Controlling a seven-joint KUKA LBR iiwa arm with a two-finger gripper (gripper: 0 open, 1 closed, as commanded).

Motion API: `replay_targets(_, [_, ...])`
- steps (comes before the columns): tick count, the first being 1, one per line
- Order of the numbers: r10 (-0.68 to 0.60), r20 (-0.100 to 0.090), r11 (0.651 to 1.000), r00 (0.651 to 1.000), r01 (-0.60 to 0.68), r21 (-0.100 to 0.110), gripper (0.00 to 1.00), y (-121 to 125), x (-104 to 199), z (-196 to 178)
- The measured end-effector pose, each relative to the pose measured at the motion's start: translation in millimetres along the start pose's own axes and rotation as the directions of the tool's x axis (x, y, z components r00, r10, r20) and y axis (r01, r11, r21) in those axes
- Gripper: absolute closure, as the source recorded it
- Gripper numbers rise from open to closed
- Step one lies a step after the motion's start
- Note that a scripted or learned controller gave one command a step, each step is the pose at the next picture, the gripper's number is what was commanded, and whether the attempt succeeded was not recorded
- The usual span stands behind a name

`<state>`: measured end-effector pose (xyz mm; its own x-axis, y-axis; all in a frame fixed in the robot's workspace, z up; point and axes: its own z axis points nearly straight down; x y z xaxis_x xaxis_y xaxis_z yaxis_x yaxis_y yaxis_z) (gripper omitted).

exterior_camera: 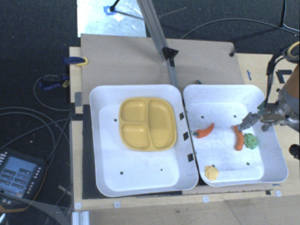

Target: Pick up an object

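Gripper [253,120] hanging over the right bin [220,97], jaws impossible to read from this angle.

Two orange carrots [204,131] [239,138] and green broccoli [251,141] are lying just beneath its tip; a yellow toy [211,172] is sitting near the front wall. A yellow divided plate [147,124] is resting in the left bin [108,163].

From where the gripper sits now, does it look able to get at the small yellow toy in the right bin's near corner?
Probably yes. The small yellow toy lies alone by the right white bin's near-left corner, nothing over it. The gripper is above the same bin; the bin wall beside the toy may crowd the grasp.
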<state>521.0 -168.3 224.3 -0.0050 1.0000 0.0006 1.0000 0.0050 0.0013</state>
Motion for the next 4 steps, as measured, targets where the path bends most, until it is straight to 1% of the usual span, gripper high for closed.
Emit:
replay_targets(1, [0.002, 0.0, 1.0, 1.0, -0.002, -0.001, 0.0, 0, 0, 0])
replay_targets(2, [0.004, -0.001, 1.0, 1.0, -0.004, 0.006, 0.0, 0, 3, 62])
replay_targets(3, [0.004, -0.001, 1.0, 1.0, -0.004, 0.005, 0.0, -1, 6, 125])
replay_targets(4, [0.005, 0.0, 1.0, 1.0, -0.005, 0.002, 0.0, 0, 6, 134])
